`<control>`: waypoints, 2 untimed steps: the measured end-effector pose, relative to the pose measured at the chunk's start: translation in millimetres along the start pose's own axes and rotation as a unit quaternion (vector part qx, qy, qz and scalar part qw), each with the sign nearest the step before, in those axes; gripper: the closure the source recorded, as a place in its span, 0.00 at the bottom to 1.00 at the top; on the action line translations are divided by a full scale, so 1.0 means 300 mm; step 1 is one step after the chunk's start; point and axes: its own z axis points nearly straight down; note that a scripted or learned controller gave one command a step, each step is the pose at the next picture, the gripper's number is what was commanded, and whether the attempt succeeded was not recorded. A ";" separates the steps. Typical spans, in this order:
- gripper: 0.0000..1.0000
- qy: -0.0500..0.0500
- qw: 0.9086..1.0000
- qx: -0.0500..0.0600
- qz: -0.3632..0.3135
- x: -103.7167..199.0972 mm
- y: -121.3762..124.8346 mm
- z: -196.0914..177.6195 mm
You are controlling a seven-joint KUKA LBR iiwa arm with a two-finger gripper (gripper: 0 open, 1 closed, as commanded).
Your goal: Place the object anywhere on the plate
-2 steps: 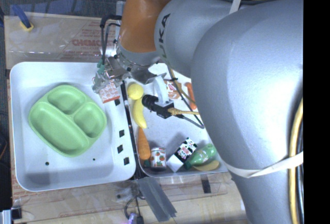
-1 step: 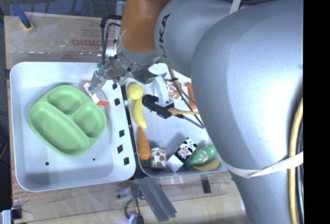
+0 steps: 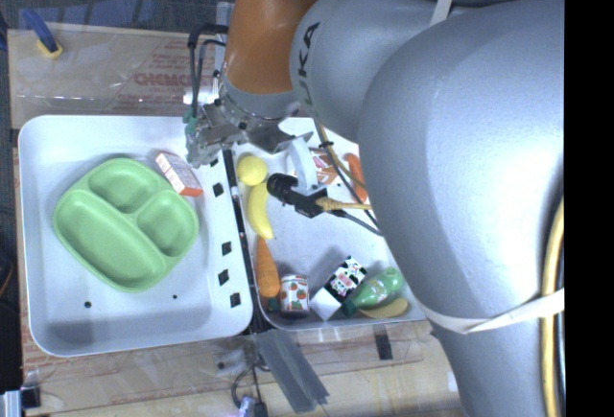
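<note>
A green divided plate (image 3: 123, 223) lies in the left bin (image 3: 58, 329). A small red and white box (image 3: 178, 173) rests tilted at the plate's upper right rim, partly over the bin floor. My gripper (image 3: 200, 149) hangs just above and to the right of the box, close to the wall between the bins. The wrist hides the box's far end, so contact between the gripper and the box is unclear.
The right bin (image 3: 317, 324) holds a banana (image 3: 257, 196), a carrot (image 3: 267, 271), a small can (image 3: 295, 293), a black and white carton (image 3: 342, 281) and a green bottle (image 3: 376, 289). The large grey arm covers the bin's right side.
</note>
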 end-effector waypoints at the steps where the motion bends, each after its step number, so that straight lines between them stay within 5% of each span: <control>1: 1.00 -0.001 0.996 -0.005 -0.087 0.218 0.066 -0.076; 2: 1.00 -0.001 1.000 -0.006 -0.014 0.324 0.042 -0.363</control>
